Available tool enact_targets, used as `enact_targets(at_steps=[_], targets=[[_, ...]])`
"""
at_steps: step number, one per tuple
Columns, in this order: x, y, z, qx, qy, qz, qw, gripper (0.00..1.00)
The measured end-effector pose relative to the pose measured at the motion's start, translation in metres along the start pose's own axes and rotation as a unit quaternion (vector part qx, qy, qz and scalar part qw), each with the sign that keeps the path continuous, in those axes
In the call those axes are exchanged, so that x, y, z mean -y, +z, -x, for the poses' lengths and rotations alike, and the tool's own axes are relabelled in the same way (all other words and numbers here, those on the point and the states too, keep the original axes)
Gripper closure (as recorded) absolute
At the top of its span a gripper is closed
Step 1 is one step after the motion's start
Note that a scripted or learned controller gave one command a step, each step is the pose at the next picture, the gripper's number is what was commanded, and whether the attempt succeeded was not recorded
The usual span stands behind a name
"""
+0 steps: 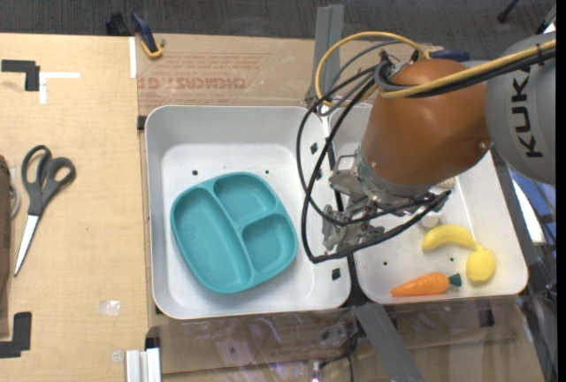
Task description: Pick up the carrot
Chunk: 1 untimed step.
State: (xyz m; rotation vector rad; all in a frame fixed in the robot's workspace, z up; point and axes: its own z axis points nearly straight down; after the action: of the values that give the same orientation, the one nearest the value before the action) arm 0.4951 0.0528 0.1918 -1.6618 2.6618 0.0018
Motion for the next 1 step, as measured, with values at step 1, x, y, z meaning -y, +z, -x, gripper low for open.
enact_targets(at_steps=[1], targets=[[0.0186, 0.0004, -0.0763, 0.000, -0.325, 0.002, 0.9456, 1.00]])
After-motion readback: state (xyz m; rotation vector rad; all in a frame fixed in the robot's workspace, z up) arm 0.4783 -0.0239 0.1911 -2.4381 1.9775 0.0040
